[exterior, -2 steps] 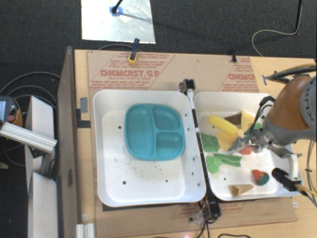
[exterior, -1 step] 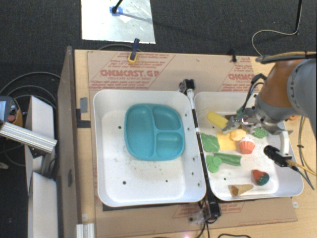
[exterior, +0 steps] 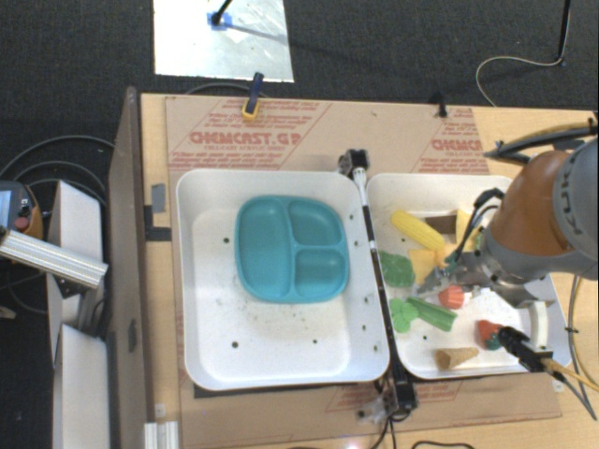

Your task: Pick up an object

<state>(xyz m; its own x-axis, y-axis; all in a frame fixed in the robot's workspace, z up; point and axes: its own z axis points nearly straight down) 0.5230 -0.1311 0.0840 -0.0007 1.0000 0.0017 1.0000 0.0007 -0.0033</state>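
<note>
You'd find the yellow toy corn cob [exterior: 418,229], lying in the right bin [exterior: 426,187] just beside the gripper [exterior: 447,271], light, stiff and slippery, so grasp it across its middle.

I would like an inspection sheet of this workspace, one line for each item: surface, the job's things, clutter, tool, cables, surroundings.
Surface: bench bearing a left bin and a right bin, side by side.
Job's things: in the right bin, a toy corn cob, green toys, a red-orange toy, a tan cone.
Clutter: a teal divided plate in the left bin.
Tool: the tool is low over the right bin's middle; whether it grips anything cannot be told.
Cables: black cables on the floor at left; a light cable at upper right.
Surroundings: dark carpet, a shiny sheet beyond the bench.
</note>
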